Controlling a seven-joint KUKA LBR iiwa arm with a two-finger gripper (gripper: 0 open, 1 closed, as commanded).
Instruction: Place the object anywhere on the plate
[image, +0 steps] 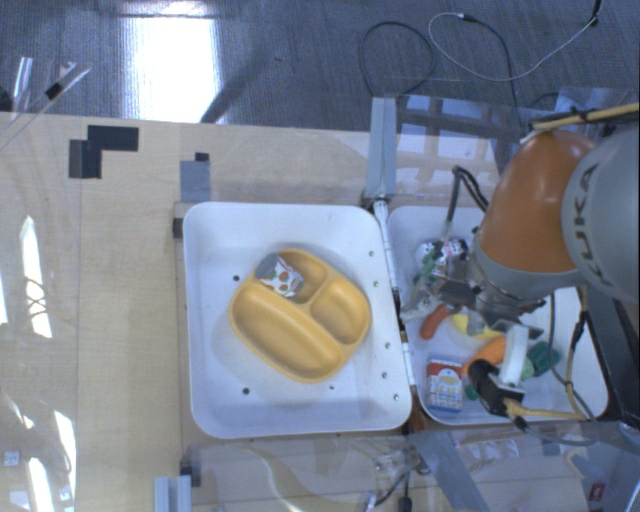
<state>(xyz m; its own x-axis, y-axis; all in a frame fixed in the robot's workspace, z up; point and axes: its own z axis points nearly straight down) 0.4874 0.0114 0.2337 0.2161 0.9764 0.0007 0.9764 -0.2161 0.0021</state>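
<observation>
The gripper (447, 290) hangs low over the right bin (403, 232), just above a clutter of small items, and the arm's orange band (535, 205) covers much of it; I cannot tell its state or whether it holds anything. Under and beside it lie an orange-red sausage-shaped piece (436, 321), a yellow piece (462, 323), a green piece (541, 357) and a small printed packet (446, 386). The yellow divided plate (300, 320) sits in the left bin (210, 300), with a small patterned item (280, 277) already in its upper-left compartment. By my judgement the pick is in hand: the next move calls for closing on one piece, lifting clear of the wall between bins, then carrying left to the plate.
</observation>
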